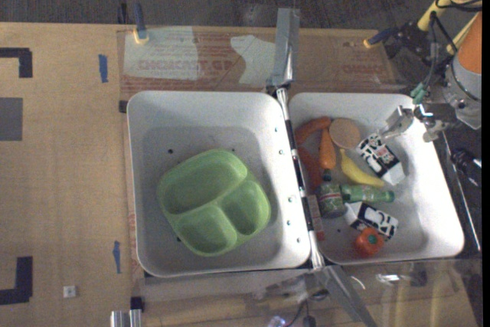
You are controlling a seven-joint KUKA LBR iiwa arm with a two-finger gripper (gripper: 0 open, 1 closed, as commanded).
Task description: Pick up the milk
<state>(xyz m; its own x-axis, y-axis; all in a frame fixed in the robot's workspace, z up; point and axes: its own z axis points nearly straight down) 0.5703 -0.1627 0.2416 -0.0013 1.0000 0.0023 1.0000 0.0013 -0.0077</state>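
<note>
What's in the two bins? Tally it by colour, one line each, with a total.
Green: 3 (divided plate, upright bottle, lying bottle)
Orange or red: 4 (three long pieces, round fruit)
Black-and-white cartons: 2
Yellow banana: 1
Tan disc: 1
Total: 11

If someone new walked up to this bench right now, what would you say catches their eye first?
Most likely the bright green divided plate, lying alone in the left bin. Next comes the crowded right bin, where carrots, a banana, a green bottle and two black-and-white milk cartons lie in a cluster near its left side. The gripper hangs over that bin's upper right, close to the upper carton.
</note>
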